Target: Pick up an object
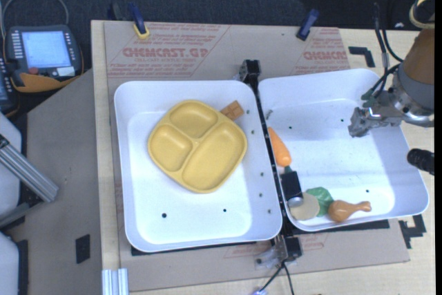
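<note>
Grey two-finger gripper (360,122) of mine hovers over bare floor of right white bin (331,117), holding nothing; can't tell finger state. Pick not begun. Orange plastic carrot (279,146) lies vs left wall; brown toy drumstick (347,208) near front rim. Open room mid-bin.

Orange carrot (279,146) lying against right bin's left wall; brown drumstick (347,208), green piece (322,195) near its front edge
</note>
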Robot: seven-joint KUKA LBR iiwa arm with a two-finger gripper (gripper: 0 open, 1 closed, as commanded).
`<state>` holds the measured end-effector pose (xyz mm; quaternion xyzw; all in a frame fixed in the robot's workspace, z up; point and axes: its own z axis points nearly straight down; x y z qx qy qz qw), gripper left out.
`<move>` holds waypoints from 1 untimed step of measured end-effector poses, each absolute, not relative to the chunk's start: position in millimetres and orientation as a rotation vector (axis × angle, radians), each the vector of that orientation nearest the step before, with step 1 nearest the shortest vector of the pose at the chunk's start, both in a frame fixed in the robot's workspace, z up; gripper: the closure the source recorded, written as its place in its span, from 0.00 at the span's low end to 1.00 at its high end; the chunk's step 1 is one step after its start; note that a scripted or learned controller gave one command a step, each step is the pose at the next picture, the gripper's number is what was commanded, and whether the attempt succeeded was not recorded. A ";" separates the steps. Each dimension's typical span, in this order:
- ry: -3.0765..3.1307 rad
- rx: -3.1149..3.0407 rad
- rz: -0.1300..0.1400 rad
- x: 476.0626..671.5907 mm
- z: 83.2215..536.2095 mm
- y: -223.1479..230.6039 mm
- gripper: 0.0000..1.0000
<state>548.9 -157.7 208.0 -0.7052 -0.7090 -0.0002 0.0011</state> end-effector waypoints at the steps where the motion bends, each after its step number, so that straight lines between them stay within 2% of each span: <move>1: -2.227 -2.217 -0.002 564.3 209.5 -113.7 1.00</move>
